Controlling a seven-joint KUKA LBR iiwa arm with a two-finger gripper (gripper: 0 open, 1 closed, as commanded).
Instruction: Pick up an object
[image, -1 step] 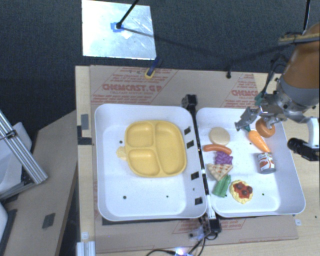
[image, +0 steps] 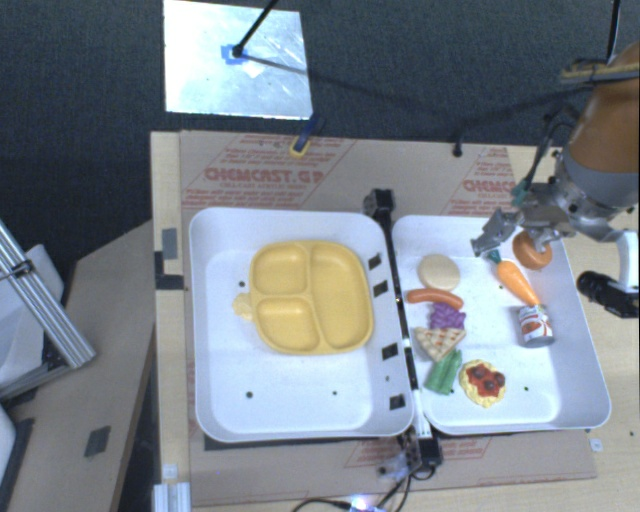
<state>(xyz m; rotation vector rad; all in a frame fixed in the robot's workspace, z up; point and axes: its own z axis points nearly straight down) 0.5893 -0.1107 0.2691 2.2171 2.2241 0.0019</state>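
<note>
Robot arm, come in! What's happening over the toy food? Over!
Tool over right bin's far end, grip state unclear. Carrot and orange round piece just beneath, nothing seen held. Can lies close beside carrot.

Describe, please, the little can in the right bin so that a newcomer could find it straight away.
Start at the right bin, the one crowded with toy food. Along its right side an orange carrot points down toward the front, and the can lies tipped over just past its tip. It is the only silver, cylindrical item there, wearing a red label, while its neighbours are all shaped like food.
</note>
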